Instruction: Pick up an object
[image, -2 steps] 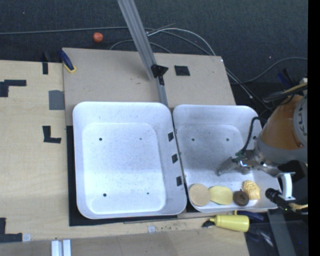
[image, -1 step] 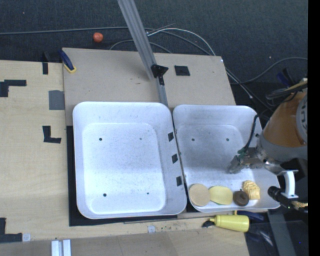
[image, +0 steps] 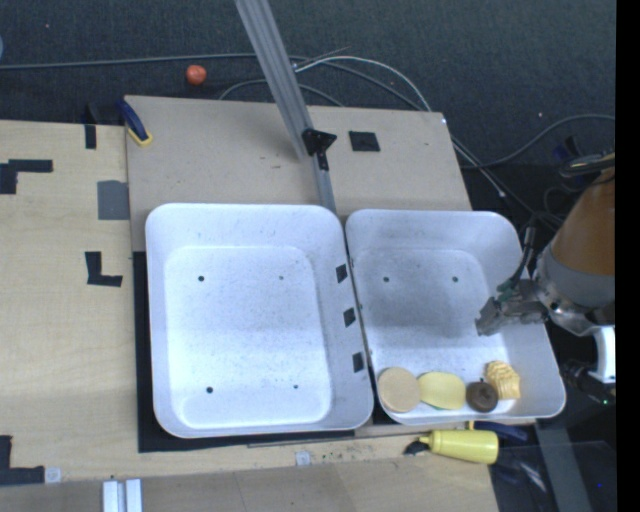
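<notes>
I see 2 shallow white bins side by side on the surface (image: 250, 160). The left bin (image: 245, 318) shows its bare speckled floor. The right bin (image: 440, 300) holds 4 small objects, all bunched along its near edge toward the near right corner.

From left to right along that edge I read a round tan disc (image: 398, 389), then a pale yellow oval piece (image: 441, 390) touching it, then a small dark brown round piece (image: 482, 397) just beside the yellow one, and a yellow ridged piece (image: 502, 379) touching the brown one, closest to the bin's right wall.

My arm (image: 582, 250) comes in over the right edge of the surface, its orange band showing above the grey wrist. The tool (image: 492, 318) sits over the right side of the right bin, close to its right wall and farther from me than the row of objects, apart from all 4. It is dark and small in my view, and I cannot tell how its tip stands. I see nothing caught in it.

Outside the bins, a yellow-handled item (image: 462, 444) lies on the surface just past the near edge of the right bin. A small orange ball (image: 196, 73) lies beyond the far edge of the surface, on the dark floor.
</notes>
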